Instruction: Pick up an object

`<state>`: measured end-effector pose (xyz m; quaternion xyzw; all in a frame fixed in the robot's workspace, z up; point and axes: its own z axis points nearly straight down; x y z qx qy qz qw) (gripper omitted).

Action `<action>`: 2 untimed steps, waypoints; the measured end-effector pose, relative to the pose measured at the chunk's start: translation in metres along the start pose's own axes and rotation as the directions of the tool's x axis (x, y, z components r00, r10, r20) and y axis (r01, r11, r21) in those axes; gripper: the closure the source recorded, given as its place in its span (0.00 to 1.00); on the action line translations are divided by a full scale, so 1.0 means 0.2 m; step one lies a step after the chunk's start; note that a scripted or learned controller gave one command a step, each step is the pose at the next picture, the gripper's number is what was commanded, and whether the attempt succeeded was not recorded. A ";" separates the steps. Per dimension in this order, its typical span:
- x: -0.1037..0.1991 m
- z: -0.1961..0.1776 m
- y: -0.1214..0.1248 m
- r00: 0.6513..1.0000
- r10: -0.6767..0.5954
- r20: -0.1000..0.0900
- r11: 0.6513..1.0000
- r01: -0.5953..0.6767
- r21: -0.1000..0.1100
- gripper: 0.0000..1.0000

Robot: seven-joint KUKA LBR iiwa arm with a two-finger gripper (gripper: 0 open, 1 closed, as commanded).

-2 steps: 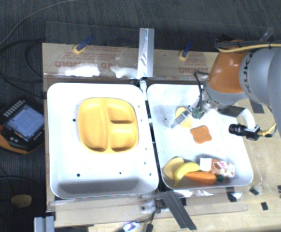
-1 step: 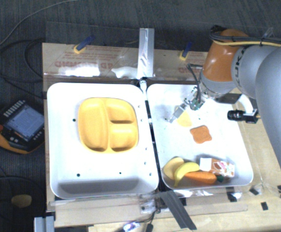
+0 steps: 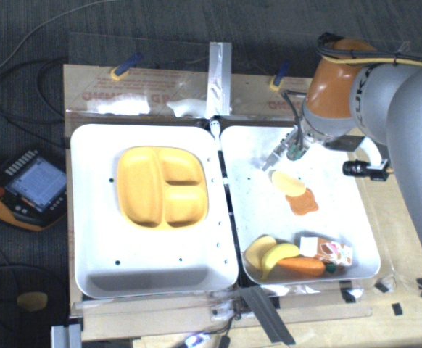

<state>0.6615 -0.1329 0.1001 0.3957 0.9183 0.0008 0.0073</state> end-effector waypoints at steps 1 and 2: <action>0.01 0.01 0.00 1.000 0.000 -0.005 1.000 0.000 0.003 0.00; 0.08 -0.06 -0.30 0.992 -0.122 -0.011 0.992 0.122 0.006 0.00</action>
